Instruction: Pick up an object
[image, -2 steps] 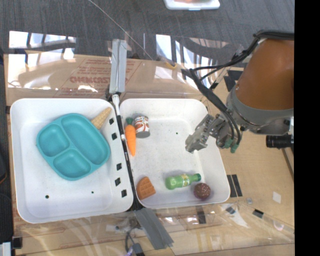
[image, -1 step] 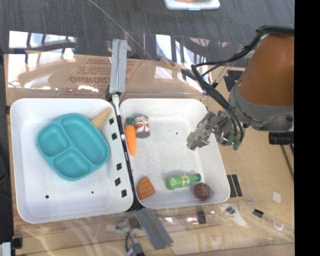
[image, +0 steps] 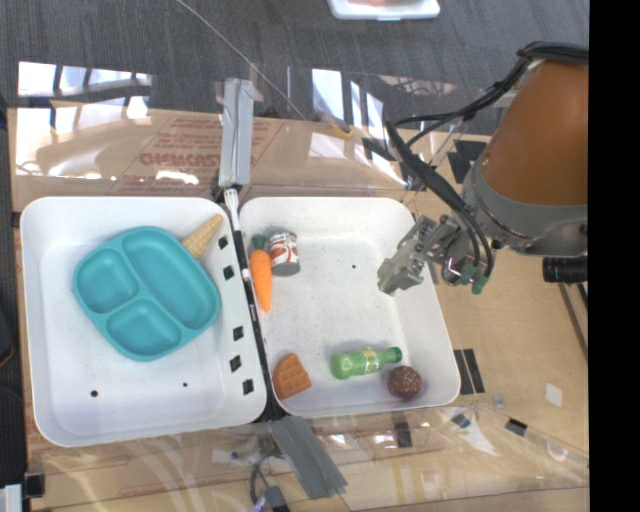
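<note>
Claw (image: 398, 272) of grey metal hangs over the right part of the right-hand shallow white bin (image: 425, 330), reaching in from the right on the grey arm with its orange band (image: 540, 120). Whether it is spread or clenched I cannot tell at this slant, and nothing can be seen held in it.

Several things lie in that bin, and any would serve the task. Nearest to the claw, on the near side and a little left of it, lies the green plastic bottle with a yellow cap (image: 365, 361); its long axis runs left to right, cap to the right. Just beside the bottle's cap end, towards the near right corner, sits the dark brown round ball (image: 404, 381). Further left along the near wall is the small orange-brown waffle-like wedge (image: 292, 375). Well apart to the left, against the dividing wall, the orange toy carrot (image: 261, 279) lies with its long axis far to near, and the small red-and-white tin can (image: 284, 252) is just beside its far end.

I judge the bottle the likeliest target: the claw would need to travel nearwards and slightly left, closing across the bottle's short width.
</note>
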